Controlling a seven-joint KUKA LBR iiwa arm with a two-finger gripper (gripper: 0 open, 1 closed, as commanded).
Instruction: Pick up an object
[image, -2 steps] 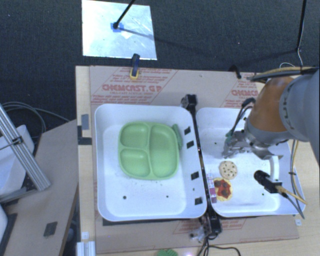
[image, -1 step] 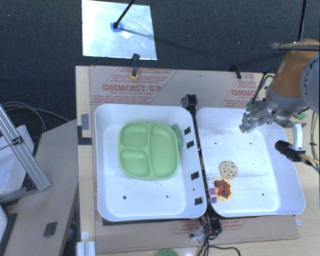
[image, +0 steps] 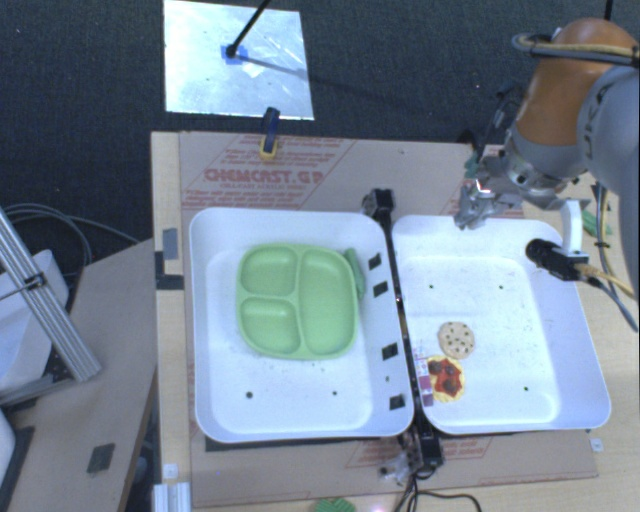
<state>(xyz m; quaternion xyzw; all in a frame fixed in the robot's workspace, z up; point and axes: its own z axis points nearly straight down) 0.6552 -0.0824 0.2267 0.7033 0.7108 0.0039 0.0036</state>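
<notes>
A round tan cookie (image: 456, 339) with dark chips lies in the right bin (image: 560, 330), near its left side. Just below the cookie sits a small pizza-like piece (image: 445, 379) in red and yellow. The gripper (image: 473, 213) hangs over the far left corner of the right bin, well above and behind both objects. Nothing shows between its fingers. A green divided plate (image: 299, 301) rests in the left bin (image: 215, 400).
A black divider with clips (image: 392, 300) runs between the two bins. A black fitting (image: 552, 257) and cables stand at the right bin's far right rim. A silver sheet (image: 238, 60) lies on the floor beyond the bench.
</notes>
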